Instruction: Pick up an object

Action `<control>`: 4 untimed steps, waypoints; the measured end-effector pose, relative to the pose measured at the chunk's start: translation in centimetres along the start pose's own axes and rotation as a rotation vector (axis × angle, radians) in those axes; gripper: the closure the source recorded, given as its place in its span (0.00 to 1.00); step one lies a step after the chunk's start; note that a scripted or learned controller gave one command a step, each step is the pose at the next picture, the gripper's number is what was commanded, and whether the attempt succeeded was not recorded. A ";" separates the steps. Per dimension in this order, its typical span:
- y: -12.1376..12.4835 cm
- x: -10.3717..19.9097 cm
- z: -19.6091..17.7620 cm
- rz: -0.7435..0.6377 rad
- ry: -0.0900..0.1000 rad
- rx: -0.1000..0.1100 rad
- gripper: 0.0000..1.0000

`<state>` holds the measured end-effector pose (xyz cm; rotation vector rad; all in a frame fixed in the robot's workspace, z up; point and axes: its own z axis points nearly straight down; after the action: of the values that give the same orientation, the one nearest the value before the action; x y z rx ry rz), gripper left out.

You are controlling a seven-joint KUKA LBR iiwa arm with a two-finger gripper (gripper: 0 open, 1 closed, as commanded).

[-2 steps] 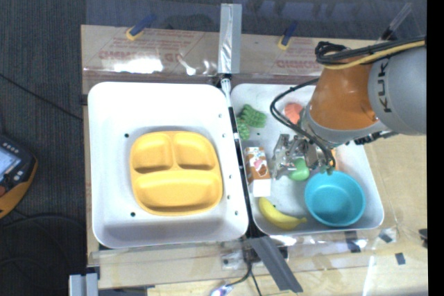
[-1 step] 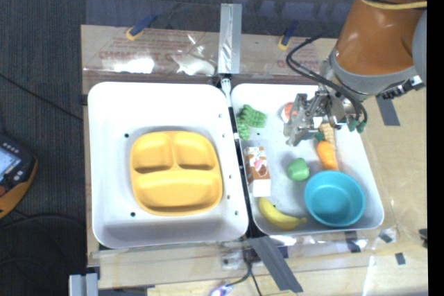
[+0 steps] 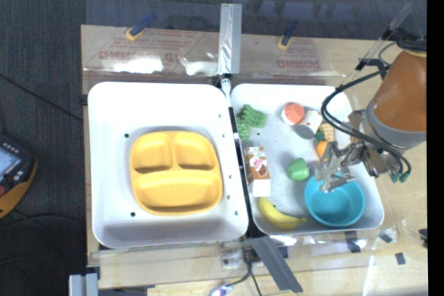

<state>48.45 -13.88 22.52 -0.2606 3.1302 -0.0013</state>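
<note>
At the near edge of the right bin (image 3: 267,99), a curved yellow banana (image 3: 278,214) lies smooth and glossy against the front wall, and just beside it sits the round blue bowl (image 3: 338,204), shiny plastic, tucked into the near right corner. Right over that bowl's rim hangs the gripper (image 3: 333,177), metallic and tangled with black cable; whether it's parted or closed on anything, I cannot tell. Beside the bowl, a small rounded green fruit (image 3: 298,169), and left of that a flat printed carton (image 3: 257,170) hugging the divider. An orange piece (image 3: 321,147) peeks out beside the gripper. Farther back, a knobbly green cluster (image 3: 250,118) like grapes, then a red-and-white rounded item (image 3: 295,113) near the far wall. Over in the left bin (image 3: 104,170), a yellow compartment tray (image 3: 176,171) with soft rounded corners and three shallow wells sits squarely in the middle.
</note>
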 end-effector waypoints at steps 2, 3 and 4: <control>2.1 -8.6 13.3 -0.050 -0.016 0.006 1.00; 4.3 -2.5 12.2 0.093 0.001 -0.002 1.00; 4.3 -2.6 12.1 0.093 -0.003 -0.001 0.00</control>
<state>50.36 -9.25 10.44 -0.1145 3.1356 0.0004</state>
